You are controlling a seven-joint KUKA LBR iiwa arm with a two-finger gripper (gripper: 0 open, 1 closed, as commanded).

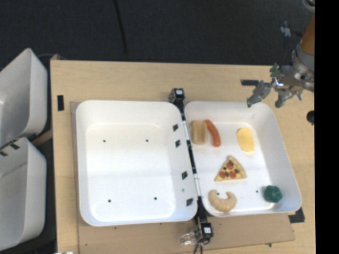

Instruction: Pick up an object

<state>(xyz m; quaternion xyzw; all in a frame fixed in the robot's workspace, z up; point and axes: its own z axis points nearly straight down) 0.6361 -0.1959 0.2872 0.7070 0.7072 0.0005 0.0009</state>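
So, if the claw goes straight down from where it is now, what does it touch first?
The claw hangs over the far right corner of the right bin. Going straight down, it would probably meet the bin's rim or bare floor first. The yellow piece lies nearer the camera, off that line. Depth is unclear from one view.

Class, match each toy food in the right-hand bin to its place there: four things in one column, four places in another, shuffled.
Things:
1. pizza slice
2. green ball
3. hot dog
4. croissant

Places:
A. near-right corner
B. far-left part
C. near edge, left side
D. middle of the bin

Pairs: 1-D, 2-A, 3-B, 4-C
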